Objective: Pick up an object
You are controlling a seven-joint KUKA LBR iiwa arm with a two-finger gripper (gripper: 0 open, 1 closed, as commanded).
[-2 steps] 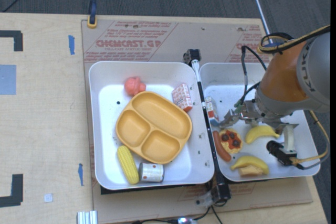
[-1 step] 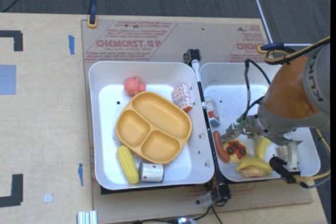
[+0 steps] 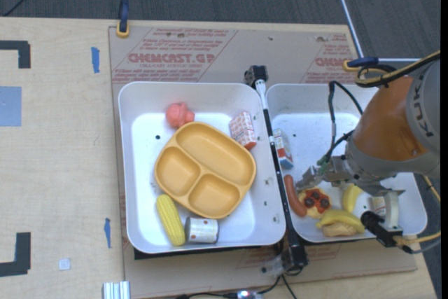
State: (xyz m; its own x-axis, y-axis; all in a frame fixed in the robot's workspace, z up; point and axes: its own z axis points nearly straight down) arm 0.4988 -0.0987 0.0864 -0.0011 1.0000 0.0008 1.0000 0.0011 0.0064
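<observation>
In the right bin (image 3: pixel 308 124) lie a red sausage (image 3: pixel 295 197), a red piece with dark spots (image 3: pixel 317 202), a yellow banana (image 3: pixel 341 221), another yellow piece (image 3: pixel 350 197) and a small carton (image 3: pixel 282 149). My gripper (image 3: pixel 315 177) is low in this bin, just above the spotted red piece and the sausage. The arm's orange band (image 3: pixel 389 124) rises behind it. Whether anything is held cannot be told from this view.
The left bin (image 3: pixel 138 143) holds a yellow divided plate (image 3: pixel 204 169), a pink ball (image 3: pixel 179 114), a corn cob (image 3: pixel 170 219), a small can (image 3: pixel 201 229) and a red-and-white carton (image 3: pixel 243 128). A black divider (image 3: pixel 268 124) runs between the bins. Cables (image 3: pixel 336 108) hang over the right bin.
</observation>
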